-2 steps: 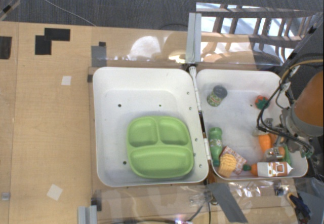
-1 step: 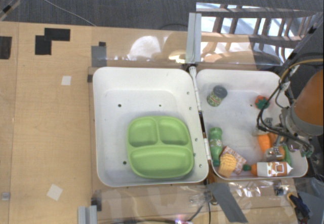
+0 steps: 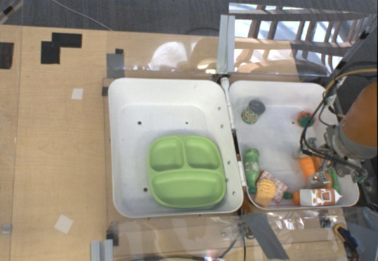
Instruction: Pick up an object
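Observation:
The right bin [image 3: 277,106] holds several objects. A small grey-green can [image 3: 254,111] lies near its far left. A green bottle [image 3: 251,168] lies along the left wall, with a yellow snack packet [image 3: 267,189] beside it. A white bottle with an orange cap [image 3: 316,197] lies at the near edge. An orange carrot-like piece [image 3: 307,166] sits near the right side, and a small orange and green toy [image 3: 304,118] lies farther back. My gripper [image 3: 322,176] hangs low over the bin's near right corner, just right of the carrot piece and above the white bottle.
The left bin [image 3: 136,100] bears a green divided plate [image 3: 186,171] in its near half. The arm, with its orange band [image 3: 361,124] and looping cables, covers the right bin's right edge. A metal frame [image 3: 283,29] stands behind the bins.

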{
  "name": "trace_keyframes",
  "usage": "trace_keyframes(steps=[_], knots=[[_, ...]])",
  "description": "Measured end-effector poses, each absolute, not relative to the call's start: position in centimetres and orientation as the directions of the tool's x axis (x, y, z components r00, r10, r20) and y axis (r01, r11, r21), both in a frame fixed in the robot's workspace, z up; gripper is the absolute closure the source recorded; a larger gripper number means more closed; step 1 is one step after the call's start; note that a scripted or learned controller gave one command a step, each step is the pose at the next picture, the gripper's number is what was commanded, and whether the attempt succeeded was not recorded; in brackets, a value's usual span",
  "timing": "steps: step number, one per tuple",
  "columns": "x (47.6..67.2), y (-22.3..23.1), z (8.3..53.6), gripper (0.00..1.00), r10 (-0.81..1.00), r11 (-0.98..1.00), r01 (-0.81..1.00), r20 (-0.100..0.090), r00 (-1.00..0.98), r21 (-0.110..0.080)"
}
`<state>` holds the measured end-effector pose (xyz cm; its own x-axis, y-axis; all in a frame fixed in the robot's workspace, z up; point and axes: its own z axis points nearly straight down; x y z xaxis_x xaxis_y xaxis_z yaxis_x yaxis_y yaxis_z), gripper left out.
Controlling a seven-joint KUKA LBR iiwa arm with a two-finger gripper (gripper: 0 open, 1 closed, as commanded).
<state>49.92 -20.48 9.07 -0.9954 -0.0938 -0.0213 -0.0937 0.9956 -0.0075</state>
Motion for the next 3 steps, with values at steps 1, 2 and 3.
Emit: trace_keyframes(steps=[1, 2, 3], knots=[[50.4, -20.4, 10.5, 1.0, -0.1, 0.995, -0.1, -0.036, -0.994, -0.012], [51.7, -17.8, 16.6, 1.0, -0.432, 0.902, -0.432, -0.011, -0.902, -0.007], [51.7, -17.8, 16.5, 0.0, -0.431, 0.902, -0.431, -0.01, -0.902, -0.006]])
